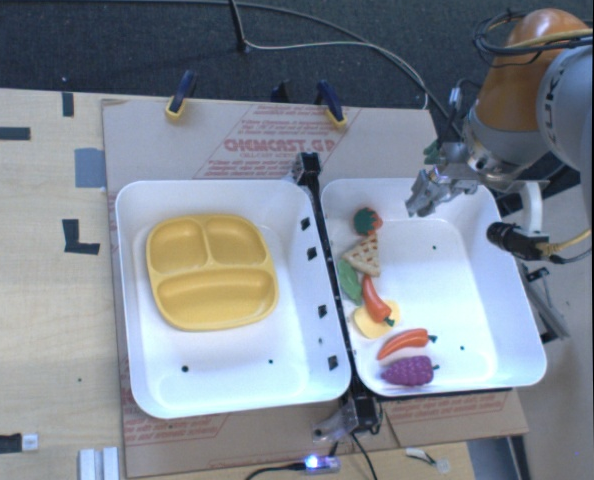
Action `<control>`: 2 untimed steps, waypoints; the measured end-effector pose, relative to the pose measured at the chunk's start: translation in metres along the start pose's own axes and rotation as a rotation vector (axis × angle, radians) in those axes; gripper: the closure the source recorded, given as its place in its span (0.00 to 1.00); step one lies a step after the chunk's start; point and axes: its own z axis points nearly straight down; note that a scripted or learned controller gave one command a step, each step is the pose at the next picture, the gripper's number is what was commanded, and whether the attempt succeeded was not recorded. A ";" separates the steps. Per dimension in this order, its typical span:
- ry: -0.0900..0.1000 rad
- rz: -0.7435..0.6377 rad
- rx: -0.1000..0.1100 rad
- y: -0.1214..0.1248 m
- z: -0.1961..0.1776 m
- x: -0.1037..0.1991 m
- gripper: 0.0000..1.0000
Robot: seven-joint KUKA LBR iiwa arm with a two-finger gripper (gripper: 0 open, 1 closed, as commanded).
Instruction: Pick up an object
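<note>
- Purple grapes point(409, 371) lie at the right bin's point(497, 298) near edge, beside an orange carrot point(405, 341).
- Gripper point(422, 200) hovers over the far rim, holding nothing; finger state unclear.

yellow divided tray point(212, 272) sits in left white bin point(137, 368), both bins on a printed cardboard sheet point(267, 148) over the wood bench point(27, 298), blue-and-yellow clamps point(180, 97) at the sheet's far edge, black cable point(327, 33) beyond

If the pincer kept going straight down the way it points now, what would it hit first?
Probably bare floor of the right bin: the pincer aims down-left, short of the nearest toy food. Depth is hard to judge from this slant.
</note>
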 end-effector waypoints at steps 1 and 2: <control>0.000 0.000 0.000 -0.027 0.007 0.041 1.00; 0.000 0.000 0.001 -0.049 0.012 0.088 1.00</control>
